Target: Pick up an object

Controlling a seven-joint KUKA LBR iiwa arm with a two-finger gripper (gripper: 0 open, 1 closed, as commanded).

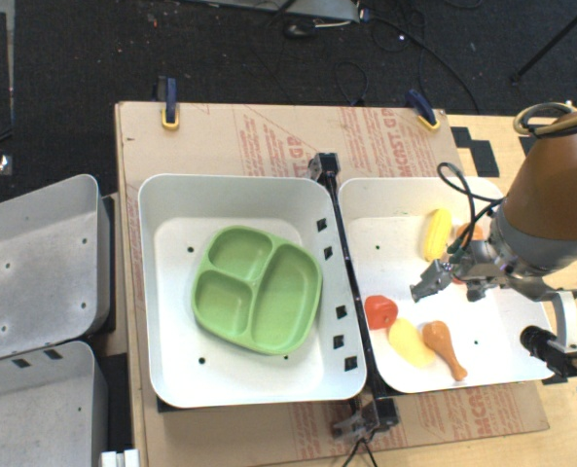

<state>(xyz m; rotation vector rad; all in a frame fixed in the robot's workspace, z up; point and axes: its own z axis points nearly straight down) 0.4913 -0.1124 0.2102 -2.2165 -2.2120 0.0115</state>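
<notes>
We cannot tell gripper (432,284) finger state; wrist hides orange item beside yellow corn (437,233). Arm angled over right bin (385,197).

A green divided plate (257,290) lies in the left bin (162,358). Both bins sit on a cardboard-covered surface (259,134), held at its far edge by two yellow clamps (170,115). White trays (35,261) lie off to the left; cables (414,8) cross the dark floor (64,37) behind
</notes>
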